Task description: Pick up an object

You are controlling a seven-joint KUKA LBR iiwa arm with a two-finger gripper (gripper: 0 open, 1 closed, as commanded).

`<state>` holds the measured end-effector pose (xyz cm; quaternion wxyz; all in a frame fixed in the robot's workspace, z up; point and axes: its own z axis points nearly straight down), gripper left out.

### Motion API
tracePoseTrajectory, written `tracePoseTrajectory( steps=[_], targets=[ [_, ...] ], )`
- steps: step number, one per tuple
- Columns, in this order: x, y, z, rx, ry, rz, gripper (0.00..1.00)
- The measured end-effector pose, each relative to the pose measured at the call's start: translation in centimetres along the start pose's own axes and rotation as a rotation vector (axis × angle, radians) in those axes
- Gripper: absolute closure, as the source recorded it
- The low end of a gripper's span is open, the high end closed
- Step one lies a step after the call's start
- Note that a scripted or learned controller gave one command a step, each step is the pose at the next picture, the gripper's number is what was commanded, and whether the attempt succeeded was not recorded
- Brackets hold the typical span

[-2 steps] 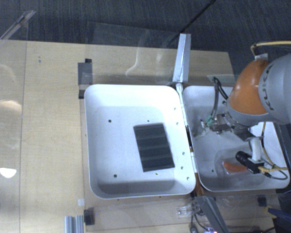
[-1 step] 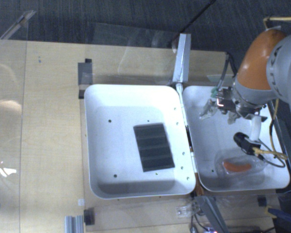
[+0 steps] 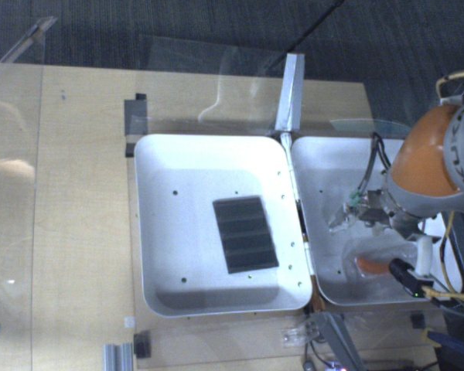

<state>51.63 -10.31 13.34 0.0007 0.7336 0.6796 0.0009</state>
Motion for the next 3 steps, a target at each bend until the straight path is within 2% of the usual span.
tracePoseTrajectory(
  steps=[1, 2, 3],
  targets=[
    [-4.9, -2.1, 4.3, -0.011, -0.001, -0.059, 0.00],
    [0.0, 3.8, 4.3, -0.014, -0.001, -0.189, 0.00],
    [2.7, 9.2, 4.5, -0.008, 0.001, 0.035, 0.00]
  ],
)
